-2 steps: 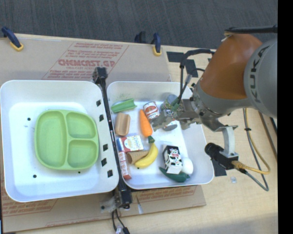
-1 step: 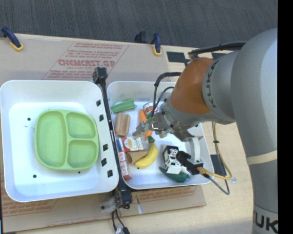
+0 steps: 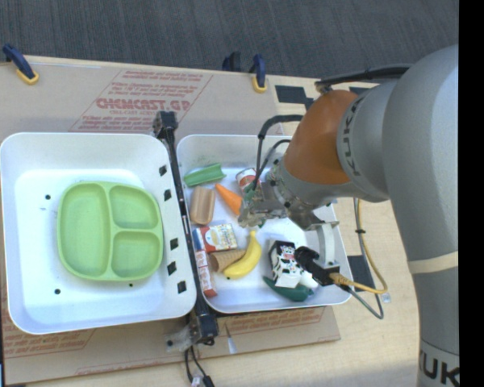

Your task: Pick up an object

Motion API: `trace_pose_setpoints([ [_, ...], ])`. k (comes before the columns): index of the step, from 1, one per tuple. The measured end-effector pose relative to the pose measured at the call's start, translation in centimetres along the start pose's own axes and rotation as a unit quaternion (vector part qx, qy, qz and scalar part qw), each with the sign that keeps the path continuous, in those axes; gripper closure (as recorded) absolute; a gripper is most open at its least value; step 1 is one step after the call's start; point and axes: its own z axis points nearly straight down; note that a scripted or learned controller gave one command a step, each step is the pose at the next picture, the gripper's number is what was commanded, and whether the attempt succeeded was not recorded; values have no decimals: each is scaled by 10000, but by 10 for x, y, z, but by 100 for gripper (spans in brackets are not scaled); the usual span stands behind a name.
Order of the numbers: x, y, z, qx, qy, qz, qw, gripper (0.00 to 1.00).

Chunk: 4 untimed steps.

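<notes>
Over the right bin point(image 3: 226, 302), the gripper point(image 3: 254, 210) hangs just right of the carrot point(image 3: 229, 197); its grip cannot be told. The carrot's long axis slants, tip toward the upper left. Below it lies the banana point(image 3: 245, 260), curving down-left.

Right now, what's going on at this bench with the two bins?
A grey KUKA arm with an orange band reaches in over the right white bin, its gripper low among toy food: a yellow banana, an orange carrot, a green pod. Nothing visibly lifted. The left white bin holds a green divided plate.
</notes>
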Motion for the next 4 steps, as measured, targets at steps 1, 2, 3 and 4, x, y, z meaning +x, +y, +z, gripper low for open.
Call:
trace_pose_setpoints([
  [1,2,-66,-93,-24,9,41,10000,100],
  [2,3,-66,-92,-22,8,33,10000,0],
  [3,-29,-44,34,-58,-8,30,10000,0],
  [4,-28,-44,25,-49,-9,0,10000,100],
])
